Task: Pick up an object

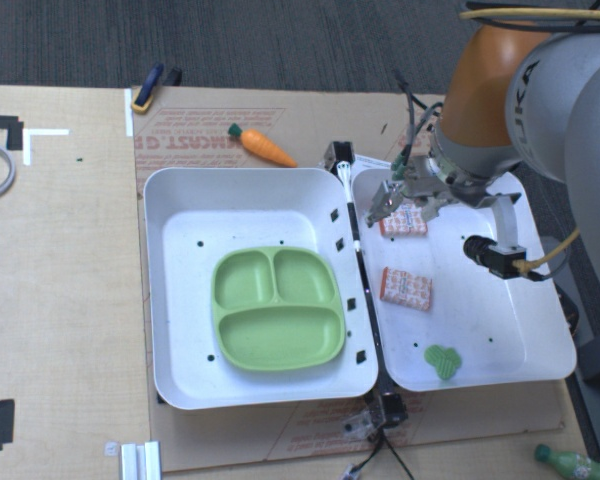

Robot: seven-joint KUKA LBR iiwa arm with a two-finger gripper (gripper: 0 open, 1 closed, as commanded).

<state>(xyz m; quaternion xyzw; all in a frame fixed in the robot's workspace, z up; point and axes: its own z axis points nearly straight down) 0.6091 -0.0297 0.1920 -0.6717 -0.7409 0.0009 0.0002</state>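
The right bin [510, 353] holds two small red-and-white patterned packets and a small green knobbly piece [442, 361]. One packet [407, 288] lies flat near the bin's middle left. The other packet [406, 224] lies at the bin's back left, partly covered by my gripper [398, 198], which hangs low right over its far edge. Whether the gripper touches this packet I cannot tell. The grey arm with its orange band comes in from the upper right.
A green divided plate [278, 308] lies in the left bin [170, 268]. An orange carrot [263, 146] rests on the cardboard behind the bins, and a blue-and-yellow tool [148, 88] lies further back left. A green bottle [570, 460] lies at the bottom right.
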